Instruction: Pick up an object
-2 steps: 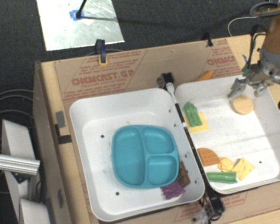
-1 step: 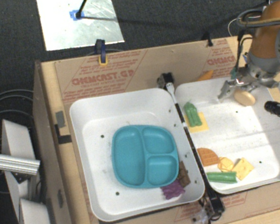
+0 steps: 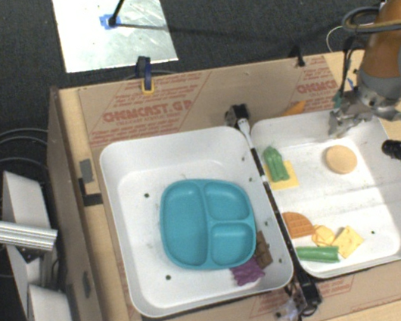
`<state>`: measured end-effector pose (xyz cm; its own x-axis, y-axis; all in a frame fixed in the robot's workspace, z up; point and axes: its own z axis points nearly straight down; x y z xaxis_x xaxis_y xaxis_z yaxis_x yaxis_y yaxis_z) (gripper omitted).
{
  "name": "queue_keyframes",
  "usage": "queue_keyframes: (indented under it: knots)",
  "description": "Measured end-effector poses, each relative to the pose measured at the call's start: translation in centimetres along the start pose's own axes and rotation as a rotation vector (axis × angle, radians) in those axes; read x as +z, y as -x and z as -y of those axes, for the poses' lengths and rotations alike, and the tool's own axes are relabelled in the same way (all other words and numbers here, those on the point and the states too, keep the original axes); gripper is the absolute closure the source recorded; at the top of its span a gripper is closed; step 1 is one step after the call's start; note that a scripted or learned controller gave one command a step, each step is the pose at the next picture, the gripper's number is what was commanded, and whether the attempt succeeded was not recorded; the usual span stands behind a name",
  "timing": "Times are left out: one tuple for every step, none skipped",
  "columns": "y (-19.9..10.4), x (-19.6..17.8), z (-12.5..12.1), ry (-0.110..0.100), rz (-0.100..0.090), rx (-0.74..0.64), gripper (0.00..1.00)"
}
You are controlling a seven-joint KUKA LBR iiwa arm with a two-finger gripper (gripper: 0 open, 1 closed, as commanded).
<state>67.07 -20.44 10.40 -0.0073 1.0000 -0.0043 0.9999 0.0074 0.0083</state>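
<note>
The right bin (image 3: 400, 182) holds several toy foods. A round tan bun (image 3: 341, 159) lies near its back. At the left wall a green piece (image 3: 275, 163) rests on a yellow square (image 3: 284, 179). Toward the front lie an orange-brown half disc (image 3: 297, 223), a small yellow curl (image 3: 323, 235), a yellow wedge (image 3: 347, 240) and a green pod (image 3: 317, 254). My gripper (image 3: 341, 122) hangs over the bin's back right part, just behind and above the bun, with nothing seen in it.
In the left bin (image 3: 135, 206) a blue divided plate (image 3: 206, 222) takes up the middle. A purple piece (image 3: 246, 272) and a brown piece (image 3: 263, 252) lie at its front right corner. An orange bit (image 3: 295, 108) sits on the cardboard behind the right bin.
</note>
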Motion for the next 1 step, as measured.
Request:
queue_keyframes:
  knots:
    - [0.29, -5.50, 0.54, 0.000, -0.002, 0.006, 1.00]
